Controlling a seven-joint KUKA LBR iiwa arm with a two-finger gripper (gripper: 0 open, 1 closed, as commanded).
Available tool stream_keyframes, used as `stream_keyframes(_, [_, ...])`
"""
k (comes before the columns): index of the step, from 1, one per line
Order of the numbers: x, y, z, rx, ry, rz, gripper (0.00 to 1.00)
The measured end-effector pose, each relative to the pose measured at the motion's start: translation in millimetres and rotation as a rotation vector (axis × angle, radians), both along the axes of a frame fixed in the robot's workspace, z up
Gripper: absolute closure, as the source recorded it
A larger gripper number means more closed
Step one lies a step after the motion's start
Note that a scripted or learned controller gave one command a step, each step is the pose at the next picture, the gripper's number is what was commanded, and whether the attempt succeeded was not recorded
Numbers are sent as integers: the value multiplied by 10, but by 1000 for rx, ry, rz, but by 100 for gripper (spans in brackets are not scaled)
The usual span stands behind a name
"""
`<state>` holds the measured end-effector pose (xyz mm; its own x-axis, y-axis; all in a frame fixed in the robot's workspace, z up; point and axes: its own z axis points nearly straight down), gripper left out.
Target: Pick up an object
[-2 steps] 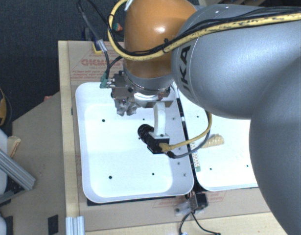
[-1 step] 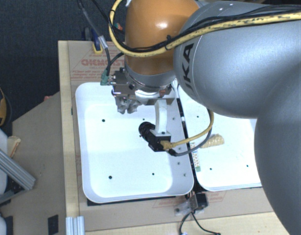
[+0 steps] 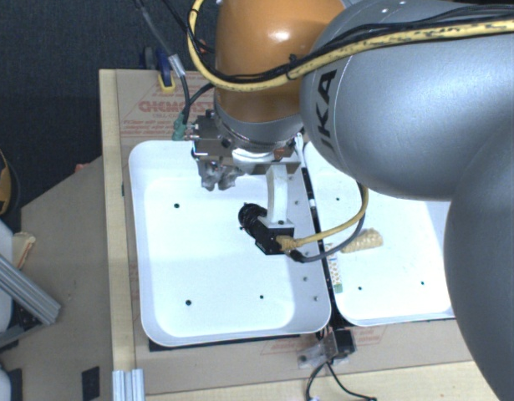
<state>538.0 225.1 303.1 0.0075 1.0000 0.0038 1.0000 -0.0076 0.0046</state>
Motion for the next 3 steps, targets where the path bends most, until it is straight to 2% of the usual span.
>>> stream_keyframes(2, [8, 2, 202, 1, -3, 0, 100])
stream_keyframes(3, [-490, -8, -248, -6, 15, 8, 100])
